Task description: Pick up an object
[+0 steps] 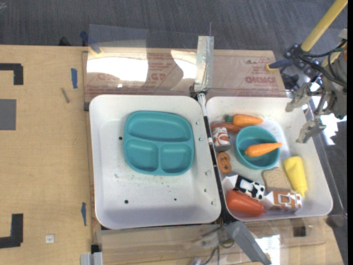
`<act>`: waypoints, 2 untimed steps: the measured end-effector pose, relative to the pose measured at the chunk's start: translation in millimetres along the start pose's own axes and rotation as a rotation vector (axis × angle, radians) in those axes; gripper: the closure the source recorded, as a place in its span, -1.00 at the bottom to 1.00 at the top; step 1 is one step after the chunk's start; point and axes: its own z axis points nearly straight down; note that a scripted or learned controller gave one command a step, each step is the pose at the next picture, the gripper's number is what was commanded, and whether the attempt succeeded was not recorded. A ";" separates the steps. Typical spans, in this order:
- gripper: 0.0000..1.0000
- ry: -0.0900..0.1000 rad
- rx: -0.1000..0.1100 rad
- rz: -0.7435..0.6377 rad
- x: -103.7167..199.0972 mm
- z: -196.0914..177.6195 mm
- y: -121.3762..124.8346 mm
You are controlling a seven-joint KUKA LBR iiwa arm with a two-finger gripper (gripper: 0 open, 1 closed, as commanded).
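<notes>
While the claw (310, 110) hangs empty over the right bin's (325, 187) rim — fingers apart — a descent could strike plastic.

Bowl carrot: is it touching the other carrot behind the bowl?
Apart. The camera view shows one carrot lying inside the teal bowl, while the other carrot lies outside it, the bowl's rim between them.

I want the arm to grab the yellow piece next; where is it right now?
The yellow piece lies in the right bin, near its right wall, just right of the teal bowl and beside the bread slice.
</notes>
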 end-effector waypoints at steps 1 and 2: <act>-1.00 0.009 -0.003 -0.046 57.8 146.7 31.5; -1.00 -0.010 0.002 -0.005 20.7 191.1 42.2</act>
